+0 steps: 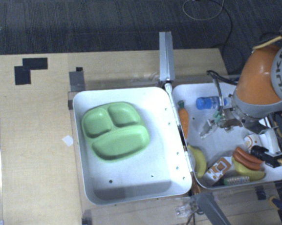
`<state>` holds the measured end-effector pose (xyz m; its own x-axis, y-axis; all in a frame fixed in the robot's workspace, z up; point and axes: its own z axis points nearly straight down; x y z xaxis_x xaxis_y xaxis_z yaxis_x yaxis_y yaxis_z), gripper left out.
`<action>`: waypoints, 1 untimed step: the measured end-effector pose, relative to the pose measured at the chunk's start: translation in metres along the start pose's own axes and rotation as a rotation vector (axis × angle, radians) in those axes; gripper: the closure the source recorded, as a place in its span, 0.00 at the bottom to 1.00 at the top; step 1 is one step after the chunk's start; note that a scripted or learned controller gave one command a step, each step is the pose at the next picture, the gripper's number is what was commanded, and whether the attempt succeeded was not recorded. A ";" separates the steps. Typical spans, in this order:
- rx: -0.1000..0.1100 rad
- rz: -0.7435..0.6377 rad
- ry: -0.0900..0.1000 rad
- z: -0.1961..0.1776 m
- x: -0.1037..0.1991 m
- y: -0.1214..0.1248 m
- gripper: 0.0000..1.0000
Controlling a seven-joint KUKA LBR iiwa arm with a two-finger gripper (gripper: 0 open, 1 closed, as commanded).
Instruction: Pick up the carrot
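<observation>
One carrot to watch, and it lies orange and lengthwise in the right bin, tight against that bin's left wall, right beside the divider where the two bins meet. Nothing grips it; it rests on the white floor by itself. Just below the carrot along the same wall sits a yellow banana, curved and close to the bin's lower left corner. Right of the carrot, a little farther up, a blue bottle lies on its side. Beyond that bottle, to the right of the carrot and clearly apart from it, the tool hangs over the middle of the right bin, its thin metal fingers pointing left toward the carrot; they look spread a little with nothing between them, though the detail is fine and hard to read. Behind the tool the grey arm with its orange band fills the bin's right side. Down at the bin's lower edge, well away from the carrot, lie a small printed packet and a red sausage-like piece. Left of the carrot, across the divider, the left bin holds a green sectioned plate. Both bins sit on the pale wooden desk.
</observation>
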<state>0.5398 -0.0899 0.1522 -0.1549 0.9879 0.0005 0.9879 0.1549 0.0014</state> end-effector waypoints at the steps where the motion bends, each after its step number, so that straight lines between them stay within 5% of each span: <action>1: -0.008 0.148 -0.001 0.062 -0.007 -0.009 0.00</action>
<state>0.5321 -0.0983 0.0905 -0.0077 1.0000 0.0003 0.9999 0.0077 0.0097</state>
